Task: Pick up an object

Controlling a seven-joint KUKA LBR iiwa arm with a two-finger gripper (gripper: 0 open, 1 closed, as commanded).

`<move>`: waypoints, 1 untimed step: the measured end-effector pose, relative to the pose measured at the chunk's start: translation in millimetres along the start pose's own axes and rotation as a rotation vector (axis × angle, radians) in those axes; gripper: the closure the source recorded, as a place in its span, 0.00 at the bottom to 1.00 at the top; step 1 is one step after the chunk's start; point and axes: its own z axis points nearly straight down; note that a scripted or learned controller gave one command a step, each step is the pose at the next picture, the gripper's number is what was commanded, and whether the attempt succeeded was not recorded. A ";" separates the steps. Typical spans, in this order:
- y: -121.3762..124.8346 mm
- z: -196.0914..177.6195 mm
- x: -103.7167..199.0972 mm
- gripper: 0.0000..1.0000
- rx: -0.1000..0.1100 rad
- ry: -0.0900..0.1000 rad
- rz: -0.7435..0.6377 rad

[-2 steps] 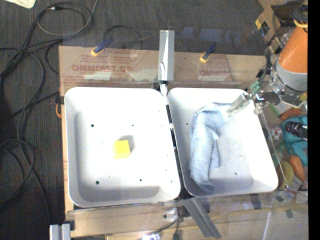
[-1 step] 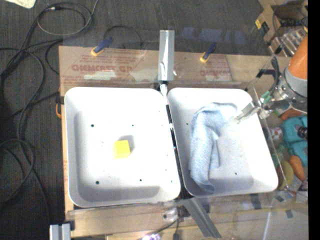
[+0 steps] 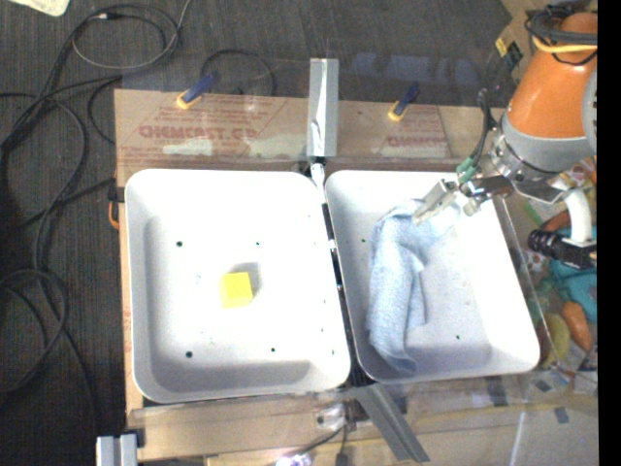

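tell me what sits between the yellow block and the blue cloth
In the camera view, bare left bin floor, then the bins' adjoining rims, separate yellow block from blue cloth.

shallow white plastic bins: 2, left [image 3: 136, 260], right [image 3: 514, 348] | small yellow foam cube [image 3: 237, 289]: 1 | crumpled pale blue cloth towel [image 3: 398, 280]: 1 | blue-and-yellow spring clamps: 2, one [image 3: 194, 91], other [image 3: 404, 102] | grey arm with two-finger gripper [image 3: 439, 202]: 1

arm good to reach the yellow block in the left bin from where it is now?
Probably yes. The yellow block sits alone on the left bin's floor, nothing on or beside it. The tool is over the right bin by the blue cloth; only the low rims between stand in its path.
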 end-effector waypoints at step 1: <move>-13.0 50.5 -11.0 0.00 0.003 -0.002 0.038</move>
